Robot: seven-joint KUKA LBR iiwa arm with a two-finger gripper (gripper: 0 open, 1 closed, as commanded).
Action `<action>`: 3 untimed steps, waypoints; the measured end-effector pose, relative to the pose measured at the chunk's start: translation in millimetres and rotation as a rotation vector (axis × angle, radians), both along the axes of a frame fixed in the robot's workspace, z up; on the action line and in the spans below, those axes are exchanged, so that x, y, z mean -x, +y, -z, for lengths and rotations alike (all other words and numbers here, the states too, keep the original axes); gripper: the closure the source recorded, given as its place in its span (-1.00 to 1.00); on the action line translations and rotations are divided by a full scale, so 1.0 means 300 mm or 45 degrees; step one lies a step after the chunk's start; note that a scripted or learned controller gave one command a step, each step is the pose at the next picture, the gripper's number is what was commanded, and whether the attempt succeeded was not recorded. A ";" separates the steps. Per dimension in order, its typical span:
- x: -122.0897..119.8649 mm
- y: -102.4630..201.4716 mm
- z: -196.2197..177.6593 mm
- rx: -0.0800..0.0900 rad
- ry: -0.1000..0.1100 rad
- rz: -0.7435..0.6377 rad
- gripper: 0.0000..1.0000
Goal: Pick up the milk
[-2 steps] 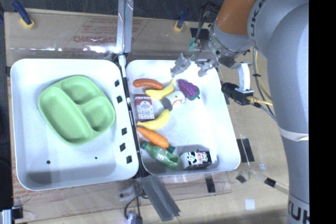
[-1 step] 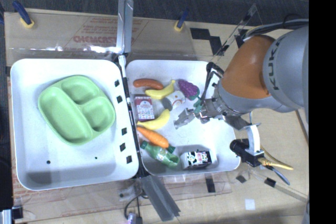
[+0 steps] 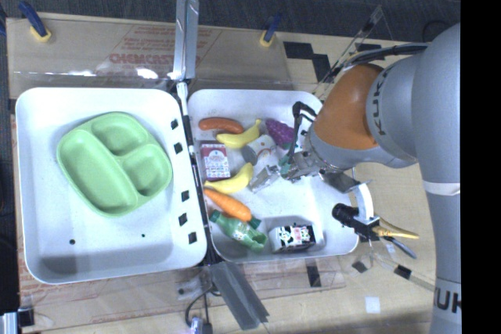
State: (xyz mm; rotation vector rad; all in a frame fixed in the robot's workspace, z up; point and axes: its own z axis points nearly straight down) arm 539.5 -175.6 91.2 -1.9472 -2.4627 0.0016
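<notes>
The gripper (image 3: pixel 266 172) sits low in the middle of the right bin (image 3: pixel 338 245), fingers pointing toward the bin divider. Jaw state: cannot tell, since the metal fingertips blur into the items beneath them. Nothing is seen clamped between them.

Just beside the gripper tip: a yellow banana (image 3: pixel 232 182) on its left, a second banana (image 3: pixel 239 137) above it, and a purple grape bunch (image 3: pixel 280 131) close to the wrist. A small red carton (image 3: pixel 215 161) lies between the two bananas, near the divider. A sausage (image 3: pixel 221 123) lies at the bin's far side.

The milk (image 3: pixel 293 236), a small black-and-white cow-pattern carton, lies on its side at the near wall of the right bin, apart from the gripper and below it in the view. A green bottle (image 3: pixel 239 230) lies just left of the milk; a carrot (image 3: pixel 228 203) sits above the bottle.

The left bin (image 3: pixel 39 246) holds a green divided plate (image 3: pixel 113 162)
</notes>
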 end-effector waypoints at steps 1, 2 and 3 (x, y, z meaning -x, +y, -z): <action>0.210 -0.109 -0.116 -0.001 0.000 -0.104 -1.00; 0.212 -0.117 -0.068 -0.003 0.004 0.019 -1.00; 0.211 -0.118 -0.099 0.001 -0.001 0.026 -1.00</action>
